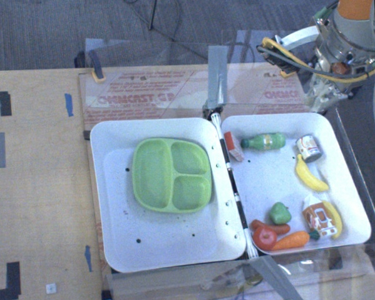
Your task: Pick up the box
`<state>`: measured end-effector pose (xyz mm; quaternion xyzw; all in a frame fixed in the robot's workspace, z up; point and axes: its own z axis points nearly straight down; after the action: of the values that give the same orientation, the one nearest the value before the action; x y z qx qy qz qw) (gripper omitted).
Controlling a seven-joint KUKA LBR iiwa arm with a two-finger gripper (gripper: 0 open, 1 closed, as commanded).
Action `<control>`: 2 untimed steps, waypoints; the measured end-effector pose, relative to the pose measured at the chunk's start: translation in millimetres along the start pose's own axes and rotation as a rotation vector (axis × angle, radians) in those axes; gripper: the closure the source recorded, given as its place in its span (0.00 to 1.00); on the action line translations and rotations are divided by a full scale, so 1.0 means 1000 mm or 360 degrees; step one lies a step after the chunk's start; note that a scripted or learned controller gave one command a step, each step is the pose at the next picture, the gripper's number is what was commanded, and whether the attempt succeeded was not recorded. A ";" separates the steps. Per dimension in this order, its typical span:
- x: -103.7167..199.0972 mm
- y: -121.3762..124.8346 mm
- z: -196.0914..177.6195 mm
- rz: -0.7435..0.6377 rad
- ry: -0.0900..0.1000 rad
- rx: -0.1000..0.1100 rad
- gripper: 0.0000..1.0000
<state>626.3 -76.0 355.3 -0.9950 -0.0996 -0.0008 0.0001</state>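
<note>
A small red and white box (232, 147) lies against the left wall of the right bin (348, 169), close to the divider. A second boxy item, an orange carton (316, 218), lies near that bin's front right corner beside a yellow piece. My gripper (320, 94) hangs at the far right corner of the right bin, just beyond its rim, under the grey wrist with yellow cables. It is well away from both boxes, and nothing shows between its fingers.
The right bin also holds a green bottle (264, 141), a can (308, 147), a banana (310, 174), a green pepper (279, 213), a tomato (265, 237) and a carrot (292, 240). A green divided plate (172, 174) sits in the left bin (117, 238).
</note>
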 end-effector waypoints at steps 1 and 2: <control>-0.026 -0.066 0.039 -0.0058 -0.0005 0.0002 1.00; -0.071 -0.061 0.043 0.0002 -0.0009 0.0005 1.00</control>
<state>544.6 -30.8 312.4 -0.9951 -0.0991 0.0022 0.0013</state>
